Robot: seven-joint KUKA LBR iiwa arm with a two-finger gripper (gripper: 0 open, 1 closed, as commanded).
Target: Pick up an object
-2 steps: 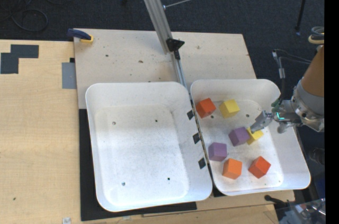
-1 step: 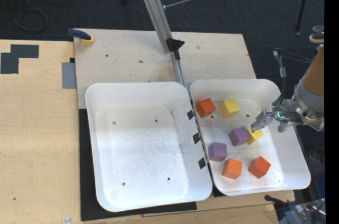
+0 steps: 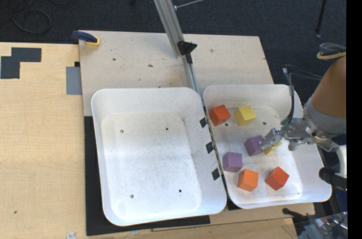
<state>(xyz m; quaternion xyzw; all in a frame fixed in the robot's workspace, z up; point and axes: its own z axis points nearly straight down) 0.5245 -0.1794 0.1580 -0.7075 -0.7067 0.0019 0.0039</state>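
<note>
The hand [image 3: 275,139] sits low in the right-hand white plastic bin [image 3: 266,94], reaching in from the right beneath the grey arm with its orange band [image 3: 334,91], which the frame edge cuts off. Its metal parts blur together, so I cannot tell whether the hand is apart or together. A small yellow piece [image 3: 271,147] shows just under its tip, too hidden to say whether it is gripped. The darker purple cube [image 3: 253,145] lies touching or just beside the tip.

Elsewhere in that bin lie an orange-red cube [image 3: 220,114], a yellow cube [image 3: 245,114], a paler purple cube [image 3: 232,161], an orange cube [image 3: 248,179] and a red cube [image 3: 276,178]. The left-hand white bin [image 3: 113,102] rests alongside on the bench [image 3: 130,57]. No readable writing shows.
</note>
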